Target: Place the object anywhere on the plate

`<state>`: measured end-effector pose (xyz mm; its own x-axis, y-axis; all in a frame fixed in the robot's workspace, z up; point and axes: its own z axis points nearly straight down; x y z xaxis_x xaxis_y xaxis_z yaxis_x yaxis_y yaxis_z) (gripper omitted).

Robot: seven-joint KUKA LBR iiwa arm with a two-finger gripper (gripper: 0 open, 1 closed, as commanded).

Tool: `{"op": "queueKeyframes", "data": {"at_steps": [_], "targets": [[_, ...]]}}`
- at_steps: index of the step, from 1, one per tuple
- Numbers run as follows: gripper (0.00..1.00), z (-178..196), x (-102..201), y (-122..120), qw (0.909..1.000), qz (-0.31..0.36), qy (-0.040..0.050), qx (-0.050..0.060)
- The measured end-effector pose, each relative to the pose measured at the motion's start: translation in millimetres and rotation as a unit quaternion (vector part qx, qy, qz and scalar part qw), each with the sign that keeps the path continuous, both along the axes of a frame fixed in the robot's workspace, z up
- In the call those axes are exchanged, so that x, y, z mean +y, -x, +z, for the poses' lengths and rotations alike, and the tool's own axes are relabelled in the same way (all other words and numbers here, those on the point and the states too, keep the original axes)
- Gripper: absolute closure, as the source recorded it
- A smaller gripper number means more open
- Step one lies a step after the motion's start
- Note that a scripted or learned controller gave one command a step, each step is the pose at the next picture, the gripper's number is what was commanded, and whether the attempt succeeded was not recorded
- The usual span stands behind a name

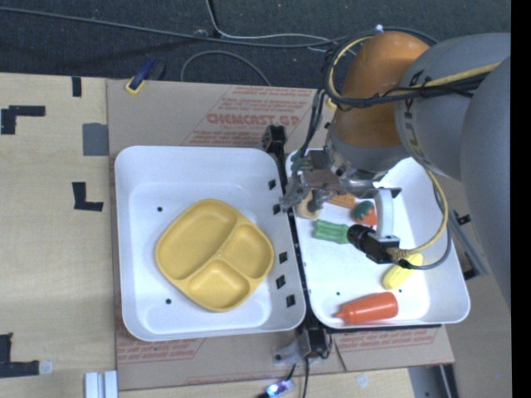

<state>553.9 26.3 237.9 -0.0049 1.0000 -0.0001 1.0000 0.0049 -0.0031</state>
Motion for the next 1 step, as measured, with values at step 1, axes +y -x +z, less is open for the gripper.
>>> {"op": "queueKeyframes", "data": {"at_steps": [1], "targets": [[1.00, -18.1, 53.1, 10.4, 1.0000, 0.000, 0.0001, 0.000]]}}
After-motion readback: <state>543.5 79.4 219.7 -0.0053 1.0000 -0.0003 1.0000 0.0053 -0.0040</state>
